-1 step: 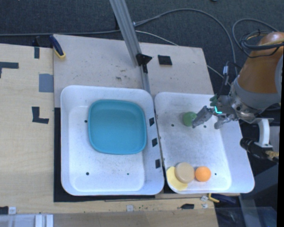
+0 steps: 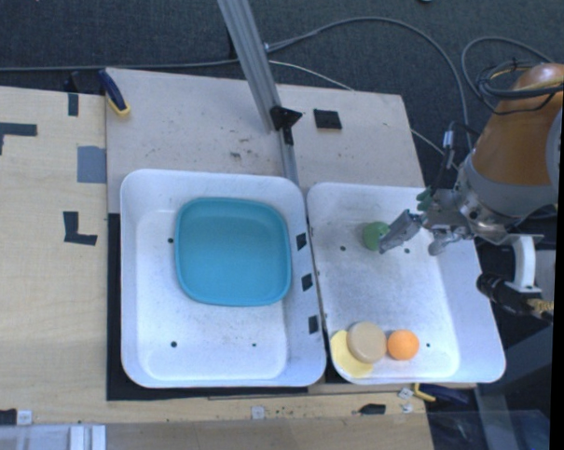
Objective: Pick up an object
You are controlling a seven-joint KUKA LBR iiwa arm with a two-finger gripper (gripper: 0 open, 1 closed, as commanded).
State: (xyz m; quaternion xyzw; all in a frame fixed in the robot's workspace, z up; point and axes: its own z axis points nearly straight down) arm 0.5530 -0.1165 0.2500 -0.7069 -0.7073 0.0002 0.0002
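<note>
Toward the far side of the right bin [image 2: 465, 302], a small green object [image 2: 372, 235], roundish and too blurred to name more closely, rests on the white floor. It lies just beside the tip of the gripper [image 2: 395, 236], on the side facing the left bin [image 2: 139, 288]; whether the two touch cannot be told from this slanted view. The gripper reaches in from the arm [image 2: 514, 146], whose grey wrist and orange band hang above the right bin's outer rim, and one grey finger slants down toward the green object. How wide the hand stands cannot be told, since its parts overlap each other, and nothing can be seen held between them. The relation that matters for the pick is this: the green object sits beyond the fingertip, away from the arm, so the hand would probably need to shift a little farther toward the left bin before closing. Being roundish, the object shows no clear long axis, so the angle of approach should matter little. Well apart from the green object, at the near rim of the same bin, three more things crowd together: a yellow piece [image 2: 342, 355], a tan disc [image 2: 366, 342] lying partly over it, and an orange ball [image 2: 403, 345] just beside the disc. Across the divide from the green object, a blue plate [image 2: 232, 252] lies flat in the left bin.
</note>
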